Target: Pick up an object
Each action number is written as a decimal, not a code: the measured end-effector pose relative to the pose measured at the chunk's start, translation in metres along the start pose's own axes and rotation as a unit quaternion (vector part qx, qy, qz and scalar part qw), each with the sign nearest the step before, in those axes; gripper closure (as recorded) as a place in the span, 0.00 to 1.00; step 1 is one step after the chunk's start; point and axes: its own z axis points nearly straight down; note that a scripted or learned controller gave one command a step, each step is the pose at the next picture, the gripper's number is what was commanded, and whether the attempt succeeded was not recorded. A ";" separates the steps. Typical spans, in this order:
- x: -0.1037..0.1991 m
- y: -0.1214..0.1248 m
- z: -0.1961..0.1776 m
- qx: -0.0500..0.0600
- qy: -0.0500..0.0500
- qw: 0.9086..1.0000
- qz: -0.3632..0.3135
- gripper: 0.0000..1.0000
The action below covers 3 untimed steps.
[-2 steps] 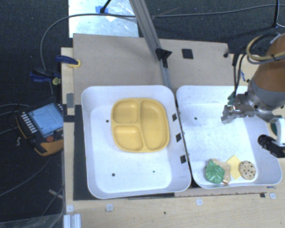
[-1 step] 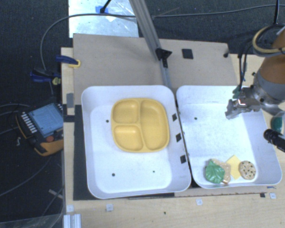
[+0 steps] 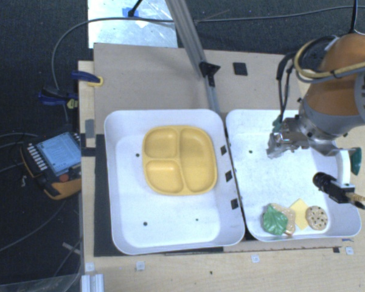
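Three small things lie together in the front part of the right bin (image 3: 255,181): a green leaf-shaped piece (image 3: 276,220), a pale yellow wedge (image 3: 299,212) and a round speckled cookie (image 3: 317,217). My gripper (image 3: 278,143) hangs over the back half of that bin, well behind these things, with bare white floor under it. Nothing shows in its grasp.
The left bin (image 3: 128,224) holds a yellow divided plate (image 3: 179,160). A small teal thing (image 3: 355,159) sits at the right bin's right side, beside the arm. A slanted metal pole (image 3: 191,35) rises behind the bins.
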 end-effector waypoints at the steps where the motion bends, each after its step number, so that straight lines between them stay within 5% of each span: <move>1: 0.053 -0.006 0.013 0.000 0.000 1.000 0.000 1.00; 3: 0.164 -0.002 0.003 0.000 0.001 1.000 -0.001 1.00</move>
